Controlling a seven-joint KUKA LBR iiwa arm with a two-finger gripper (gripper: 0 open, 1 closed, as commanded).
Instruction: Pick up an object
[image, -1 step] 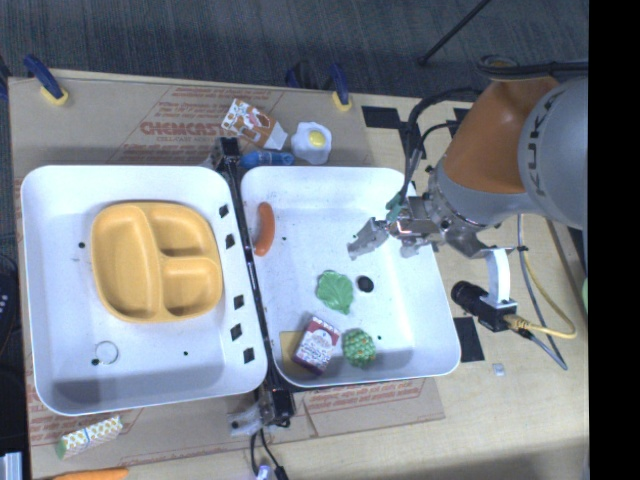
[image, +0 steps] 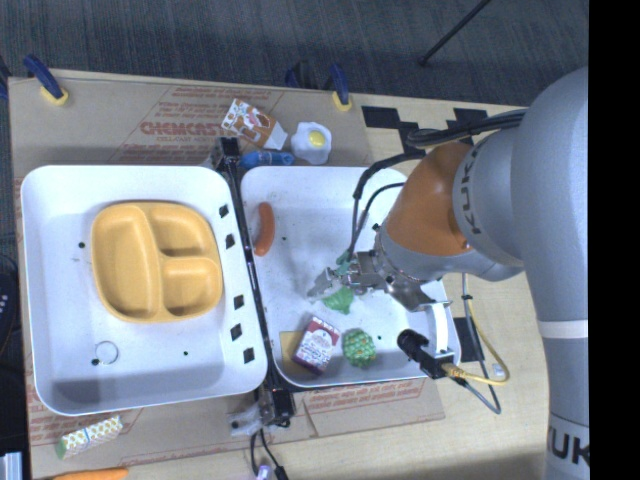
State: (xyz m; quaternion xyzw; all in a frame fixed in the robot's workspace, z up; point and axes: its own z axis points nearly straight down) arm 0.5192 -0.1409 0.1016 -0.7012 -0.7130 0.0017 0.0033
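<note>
Green, leafy-looking soft item (image: 340, 299) lies mid-floor in the right white bin (image: 300, 183), and the two-finger gripper (image: 338, 280) sits low right over it. We cannot tell how the gripper stands, since its metal tip blurs into the green piece, so we claim no hold.

Close by: a round green textured ball (image: 359, 347) and a small red-and-white carton (image: 316, 347) near the front wall, well apart from an orange sausage-shaped toy (image: 264, 228) at the left wall. The yellow compartment tray (image: 157, 259) fills the left white bin (image: 45, 268).

Risks as we judge them:
- Thin, limp target. A closing grip may pinch only an edge and let it slip on the lift.
- Target lies flat on the floor. Tips may scrape plastic or shove it sideways.
- Grey arm with orange band (image: 440, 213) crowds the right wall, and loose cables (image: 480, 373) hang near the front corner, where a snag looks possible.
</note>
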